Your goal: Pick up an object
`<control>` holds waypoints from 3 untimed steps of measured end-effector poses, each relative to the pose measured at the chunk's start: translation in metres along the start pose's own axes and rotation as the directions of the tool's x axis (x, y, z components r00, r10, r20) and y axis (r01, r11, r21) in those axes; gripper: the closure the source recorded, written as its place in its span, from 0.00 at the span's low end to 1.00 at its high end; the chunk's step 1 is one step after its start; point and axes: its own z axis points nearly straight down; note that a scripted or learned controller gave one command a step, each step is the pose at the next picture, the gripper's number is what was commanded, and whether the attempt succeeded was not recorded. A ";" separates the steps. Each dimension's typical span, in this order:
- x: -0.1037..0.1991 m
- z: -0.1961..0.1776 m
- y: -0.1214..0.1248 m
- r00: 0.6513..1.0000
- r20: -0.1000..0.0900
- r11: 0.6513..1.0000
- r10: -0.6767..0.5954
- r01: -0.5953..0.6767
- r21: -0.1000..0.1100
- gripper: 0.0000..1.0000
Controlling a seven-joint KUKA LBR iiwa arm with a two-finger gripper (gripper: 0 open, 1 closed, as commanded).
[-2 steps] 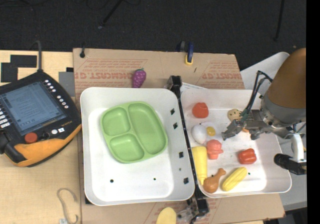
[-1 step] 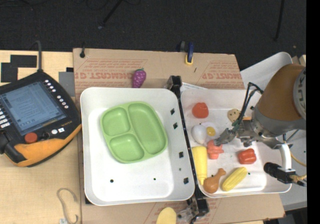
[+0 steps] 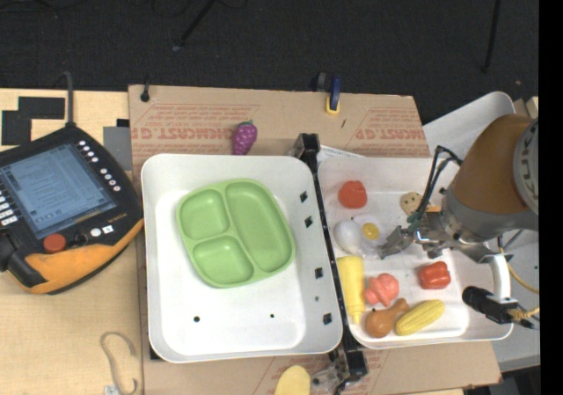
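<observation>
Red pepper (image 3: 434, 275) just beside claw (image 3: 398, 242), right bin (image 3: 387, 175)

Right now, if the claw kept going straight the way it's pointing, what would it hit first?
Probably the white egg-shaped piece: the claw points toward the view's left, and that piece lies just ahead, beside a small yellow item. Its height over the right bin is unclear.

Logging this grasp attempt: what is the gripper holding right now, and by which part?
Nothing visibly. The gripper hangs low over the right bin, between the white egg and the red pepper, with no object seen between its fingers.
</observation>
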 end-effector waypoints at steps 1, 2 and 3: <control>-0.001 -0.004 -0.005 1.000 -0.004 1.000 0.008 -0.008 0.014 1.00; -0.001 -0.059 -0.014 1.000 -0.003 1.000 0.005 -0.005 0.010 1.00; -0.002 -0.112 -0.013 1.000 -0.002 1.000 -0.001 0.001 0.008 1.00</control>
